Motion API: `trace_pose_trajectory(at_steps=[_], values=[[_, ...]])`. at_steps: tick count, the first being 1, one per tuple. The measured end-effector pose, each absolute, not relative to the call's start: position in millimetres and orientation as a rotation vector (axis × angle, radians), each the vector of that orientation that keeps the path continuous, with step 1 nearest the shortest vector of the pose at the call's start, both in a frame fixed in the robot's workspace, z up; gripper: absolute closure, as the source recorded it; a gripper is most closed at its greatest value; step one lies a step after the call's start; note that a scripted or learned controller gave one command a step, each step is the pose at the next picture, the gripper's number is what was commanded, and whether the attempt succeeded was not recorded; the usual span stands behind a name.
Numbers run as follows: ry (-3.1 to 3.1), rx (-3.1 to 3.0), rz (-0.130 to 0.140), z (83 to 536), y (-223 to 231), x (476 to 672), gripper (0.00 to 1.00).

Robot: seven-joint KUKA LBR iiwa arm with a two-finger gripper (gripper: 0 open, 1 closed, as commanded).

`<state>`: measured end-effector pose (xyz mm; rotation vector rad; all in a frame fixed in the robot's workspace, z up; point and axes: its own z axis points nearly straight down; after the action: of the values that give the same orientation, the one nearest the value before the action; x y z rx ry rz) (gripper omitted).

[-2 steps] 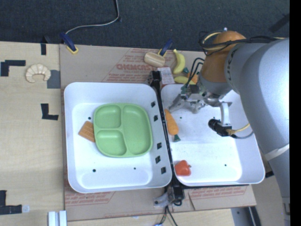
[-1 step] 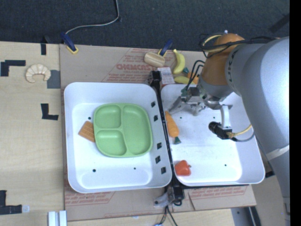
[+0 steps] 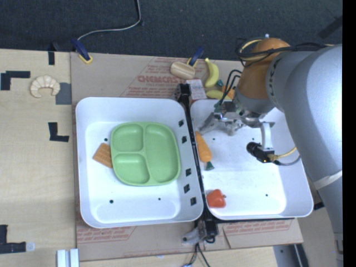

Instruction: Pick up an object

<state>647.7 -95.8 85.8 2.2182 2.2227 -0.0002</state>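
Claw (image 3: 222, 121): positioned low over the upper left part of the right bin (image 3: 278, 196), hanging from the grey arm (image 3: 311, 93) with its orange band (image 3: 257, 82). Whether its fingers are spread or closed, I cannot tell; nothing is visibly held between them.

Left to right across the bench:

A croissant (image 3: 44, 85) lies on the bare bench surface, well apart from both bins.

The left bin (image 3: 94, 115) holds a green plate (image 3: 146, 153) with 3 compartments. A brown cracker-like piece (image 3: 103, 155) sits partly under the plate's left edge.

Behind the bins, on the cardboard, a bread roll (image 3: 182, 69) and a banana (image 3: 212, 74) lie near each other, with a small box (image 3: 196, 88) just below them.

In the right bin, a carrot (image 3: 203, 148) lies along the left wall, just below and left of the claw, apart from it. A red pepper (image 3: 216, 199) rests near the front left corner, well apart from the claw
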Motion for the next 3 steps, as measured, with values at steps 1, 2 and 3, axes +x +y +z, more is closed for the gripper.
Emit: trace_pose_trajectory(at_steps=[1, 2, 3], values=[[2.222, 2.218, 0.002, 85.3, -93.2, 668.9, 0.00], [2.221, 2.218, 0.000, 86.0, -98.4, 638.2, 0.00], [2.215, 2.217, 0.000, 86.4, -96.1, 633.8, 0.00]])
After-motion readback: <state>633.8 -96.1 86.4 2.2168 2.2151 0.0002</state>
